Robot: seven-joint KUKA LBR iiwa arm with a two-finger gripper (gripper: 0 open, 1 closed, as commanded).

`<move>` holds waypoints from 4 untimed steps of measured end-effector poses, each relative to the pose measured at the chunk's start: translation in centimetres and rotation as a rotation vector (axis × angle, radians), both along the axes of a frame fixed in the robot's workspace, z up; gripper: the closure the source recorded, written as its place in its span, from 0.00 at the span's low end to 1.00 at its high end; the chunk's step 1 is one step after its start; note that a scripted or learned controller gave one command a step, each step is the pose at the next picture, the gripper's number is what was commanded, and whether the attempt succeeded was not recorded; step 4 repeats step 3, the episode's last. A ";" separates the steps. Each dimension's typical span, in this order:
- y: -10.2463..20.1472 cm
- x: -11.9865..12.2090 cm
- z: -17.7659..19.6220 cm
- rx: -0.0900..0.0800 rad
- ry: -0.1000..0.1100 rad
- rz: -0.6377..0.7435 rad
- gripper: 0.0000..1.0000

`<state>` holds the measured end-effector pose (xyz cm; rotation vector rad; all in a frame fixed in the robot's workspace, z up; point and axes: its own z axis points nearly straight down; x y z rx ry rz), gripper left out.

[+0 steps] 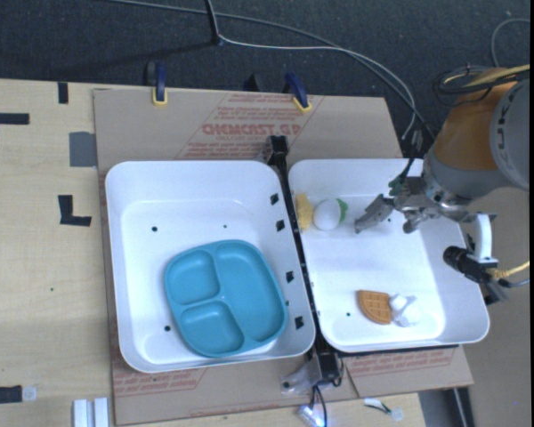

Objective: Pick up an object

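Over right bin (427, 332) | gripper (390, 217) jaws released, w/o load | near white ball (326, 214)

Glossy white plastic bins (133, 194) rest on matt brown cardboard (240, 127).

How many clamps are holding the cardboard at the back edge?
2. A blue clamp with a yellow tip grips the back edge above the left bin; another sits further right, about above where the bins meet. Others could be hidden.
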<state>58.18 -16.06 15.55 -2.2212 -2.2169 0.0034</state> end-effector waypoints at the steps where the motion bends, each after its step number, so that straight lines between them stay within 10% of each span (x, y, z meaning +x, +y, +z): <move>1: -0.4 -3.0 -2.2 0.000 -0.001 0.001 0.00; 2: -1.4 -7.5 -7.1 -0.001 -0.003 0.001 0.00; 4: -1.6 -7.8 -0.3 -0.002 -0.009 0.002 0.00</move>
